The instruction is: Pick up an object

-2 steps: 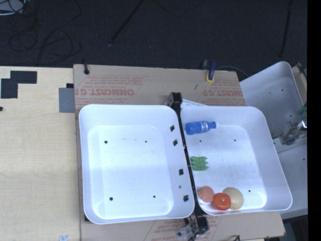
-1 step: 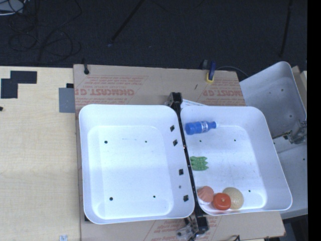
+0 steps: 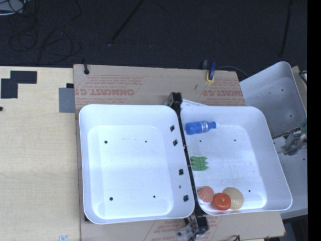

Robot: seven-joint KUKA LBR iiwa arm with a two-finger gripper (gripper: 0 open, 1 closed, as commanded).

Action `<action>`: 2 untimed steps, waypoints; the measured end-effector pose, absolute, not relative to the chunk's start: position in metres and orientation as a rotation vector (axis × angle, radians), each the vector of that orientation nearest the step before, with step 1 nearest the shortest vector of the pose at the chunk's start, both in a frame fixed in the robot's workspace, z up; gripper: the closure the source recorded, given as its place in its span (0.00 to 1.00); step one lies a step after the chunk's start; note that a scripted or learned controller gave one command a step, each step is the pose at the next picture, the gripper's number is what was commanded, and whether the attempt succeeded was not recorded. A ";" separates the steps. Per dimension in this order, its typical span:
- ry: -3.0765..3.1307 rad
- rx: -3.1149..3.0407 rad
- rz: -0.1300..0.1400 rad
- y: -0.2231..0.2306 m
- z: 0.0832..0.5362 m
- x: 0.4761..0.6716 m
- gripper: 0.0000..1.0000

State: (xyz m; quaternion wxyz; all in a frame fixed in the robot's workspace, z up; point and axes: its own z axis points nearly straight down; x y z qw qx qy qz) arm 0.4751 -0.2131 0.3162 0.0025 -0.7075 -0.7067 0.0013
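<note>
What looks like the gripper (image 3: pixel 293 143) sits at the far right edge of your view, a bit below mid-height. It reads as a small grey metal cluster, partly cut by the frame edge. It's too small and blurred for you to judge tilt, wrist angle or state.

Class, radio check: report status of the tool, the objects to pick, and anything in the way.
Objects all in right bin: blue bottle, green piece, three round items at near corner. None lifted. Nothing lying over them.
</note>
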 end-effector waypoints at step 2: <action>-2.224 -2.221 0.000 -0.214 0.377 0.476 1.00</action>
